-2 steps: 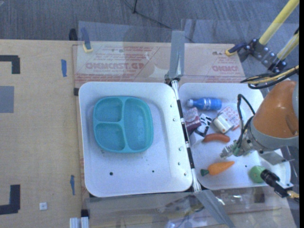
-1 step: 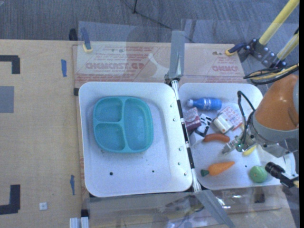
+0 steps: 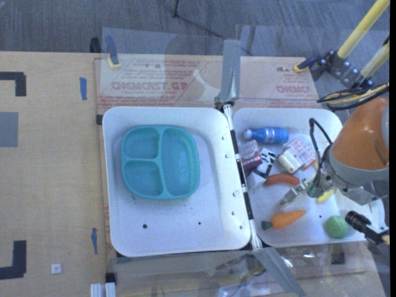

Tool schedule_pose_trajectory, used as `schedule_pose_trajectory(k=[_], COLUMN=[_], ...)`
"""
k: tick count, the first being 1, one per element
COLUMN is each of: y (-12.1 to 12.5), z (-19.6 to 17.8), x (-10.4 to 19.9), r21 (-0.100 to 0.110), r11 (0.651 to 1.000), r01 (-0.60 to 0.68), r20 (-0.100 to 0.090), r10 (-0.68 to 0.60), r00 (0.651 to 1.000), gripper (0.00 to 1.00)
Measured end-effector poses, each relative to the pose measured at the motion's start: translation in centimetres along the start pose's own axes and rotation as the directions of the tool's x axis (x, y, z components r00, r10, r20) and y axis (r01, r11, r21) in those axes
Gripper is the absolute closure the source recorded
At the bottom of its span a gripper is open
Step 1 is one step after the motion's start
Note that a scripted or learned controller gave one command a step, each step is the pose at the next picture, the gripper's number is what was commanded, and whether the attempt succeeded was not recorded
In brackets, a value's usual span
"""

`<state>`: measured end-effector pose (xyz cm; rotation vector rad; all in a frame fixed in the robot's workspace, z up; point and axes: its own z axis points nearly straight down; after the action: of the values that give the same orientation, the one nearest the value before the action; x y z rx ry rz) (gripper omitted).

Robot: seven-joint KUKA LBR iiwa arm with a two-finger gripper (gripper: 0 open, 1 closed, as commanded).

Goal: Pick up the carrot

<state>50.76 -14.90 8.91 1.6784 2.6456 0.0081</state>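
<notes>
The carrot (image 3: 287, 219) lies in the right bin (image 3: 322, 117) near its front wall. It is orange, with a small green top pointing left. My gripper (image 3: 292, 196) hangs just above and behind it, between the carrot and an orange-red sausage-like piece (image 3: 281, 180). The grey arm with its orange band (image 3: 365, 142) reaches in from the right and covers the bin's right side. The carrot rests on the bin floor, apart from the gripper.
A blue bottle (image 3: 267, 135), a red-printed white packet (image 3: 301, 150), a small white tub (image 3: 288, 162) and a dark red wrapper (image 3: 250, 156) crowd the right bin's back. A green ball (image 3: 336, 227) sits front right. A teal divided plate (image 3: 161, 163) lies in the left bin (image 3: 117, 228).
</notes>
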Motion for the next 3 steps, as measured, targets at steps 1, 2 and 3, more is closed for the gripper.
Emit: schedule_pose_trajectory(k=[1,2,3], y=[4.0,7.5,0.6], z=[0.1,-3.1,0.0], x=[-1.9,-2.5,1.0], r21=[0.0,0.006,0.0], r11=[0.997,0.999,1.0], r01=[0.08,-0.046,-0.024], r20=[0.004,0.0,0.001], r10=[-0.08,0.046,0.024], r00=[0.997,0.999,1.0], gripper=[0.0,0.0,0.0])
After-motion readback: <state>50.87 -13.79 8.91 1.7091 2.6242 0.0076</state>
